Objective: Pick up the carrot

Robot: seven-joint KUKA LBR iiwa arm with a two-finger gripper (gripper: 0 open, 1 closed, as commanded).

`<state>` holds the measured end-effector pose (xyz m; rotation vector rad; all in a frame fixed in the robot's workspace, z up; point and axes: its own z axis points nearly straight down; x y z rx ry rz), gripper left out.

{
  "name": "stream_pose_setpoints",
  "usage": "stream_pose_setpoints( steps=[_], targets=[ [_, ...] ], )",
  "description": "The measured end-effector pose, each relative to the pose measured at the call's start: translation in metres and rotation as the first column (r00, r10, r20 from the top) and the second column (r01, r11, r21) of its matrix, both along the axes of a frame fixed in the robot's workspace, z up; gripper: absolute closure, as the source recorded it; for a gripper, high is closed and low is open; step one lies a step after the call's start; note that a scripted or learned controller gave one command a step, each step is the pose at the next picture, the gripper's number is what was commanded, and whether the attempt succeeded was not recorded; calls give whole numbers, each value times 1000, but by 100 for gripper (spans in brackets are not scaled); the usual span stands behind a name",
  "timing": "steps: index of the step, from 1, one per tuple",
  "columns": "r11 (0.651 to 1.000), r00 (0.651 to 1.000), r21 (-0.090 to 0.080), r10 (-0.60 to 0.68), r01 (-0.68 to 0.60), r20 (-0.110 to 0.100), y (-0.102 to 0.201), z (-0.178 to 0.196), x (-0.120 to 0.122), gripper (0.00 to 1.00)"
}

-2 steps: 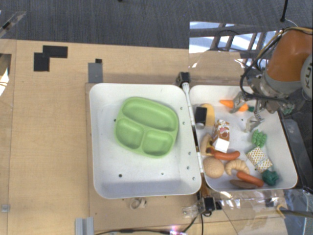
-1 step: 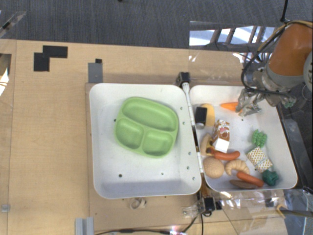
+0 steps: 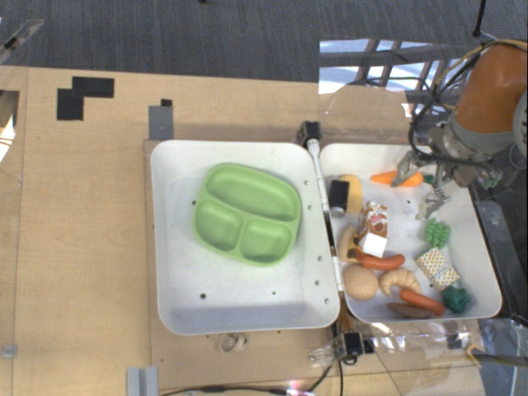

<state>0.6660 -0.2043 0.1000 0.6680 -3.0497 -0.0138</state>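
The camera view takes in both bins from above. Far to the gripper's left, in the left bin [image 3: 165, 246], sits a green divided plate [image 3: 247, 214] with nothing to do with this job. Closer in, the right bin [image 3: 487, 291] holds a jumble of toy food: a yellow piece [image 3: 353, 193] and a printed packet [image 3: 374, 221] down-left of the tool, a croissant [image 3: 399, 280] and a sausage-like piece [image 3: 380, 261] below those, and green broccoli pieces [image 3: 437, 234] almost straight beneath it. The carrot [image 3: 386, 178], small and orange, lies near the bin's back wall, just beside the gripper [image 3: 421, 184] on its left. The fingers look spread apart, with nothing between them (the wrist's shadow makes this hard to read).

To do the pick well, I'd judge the tool should shift left until the fingers straddle the carrot across its narrow width, descend fully, then close. The packet's print is too small to read.
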Motion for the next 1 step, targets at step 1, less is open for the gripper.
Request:
stream_pose_setpoints(
  steps=[1],
  targets=[
    [982,982,-7,190,-189,12,-6,-11,1,0]
  ],
)
